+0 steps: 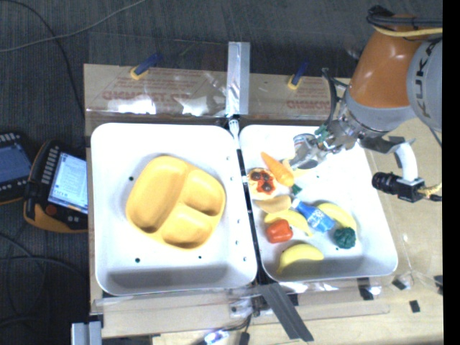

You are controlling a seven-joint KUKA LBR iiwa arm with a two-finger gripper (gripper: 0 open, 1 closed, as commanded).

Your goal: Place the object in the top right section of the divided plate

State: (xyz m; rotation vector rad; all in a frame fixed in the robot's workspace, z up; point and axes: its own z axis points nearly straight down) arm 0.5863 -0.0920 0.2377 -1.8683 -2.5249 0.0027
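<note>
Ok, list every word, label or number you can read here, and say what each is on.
"KU" – grey arm housing, cut off at the frame edge.
Red print on the plastic sheet behind the bins: mirrored and blurred, unreadable.
Handheld pendant screen: too small to read.

Bench [402, 221] carrying two white bins. Left bin [108, 214] lies just beside right bin [374, 228], rims touching.

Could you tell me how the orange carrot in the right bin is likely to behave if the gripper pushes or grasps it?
The carrot looks like glossy moulded plastic, so probably stiff, light and rather slippery. Its tapered, rounded shape suggests it may roll or pivot when nudged. It lies against other toy food, which might shift with it.
</note>
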